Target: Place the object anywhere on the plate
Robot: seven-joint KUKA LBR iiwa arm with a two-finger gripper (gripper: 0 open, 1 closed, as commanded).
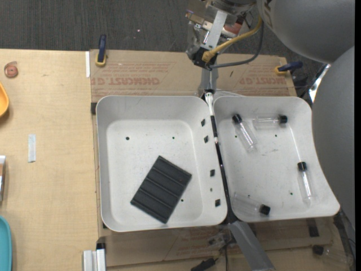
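A black ridged rectangular plate (162, 188) lies flat and skewed in the front half of the left bin (113, 151). Several clear tubes with black caps lie in the right bin (316, 151): one (244, 132) at the back left, one (268, 121) at the back, one (305, 183) by the right wall and one (252, 205) at the front. My gripper (208, 86) hangs above the back end of the seam between the two bins, well away from the plate. Nothing can be made out in its grasp.
The bins stand on a brown cardboard sheet (146, 75) held by blue clamps (101, 44) at the back corners. A wooden bench top (45, 151) extends to the left. The grey arm (316, 16) fills the upper right, with a yellow cable (237, 38) near the wrist.
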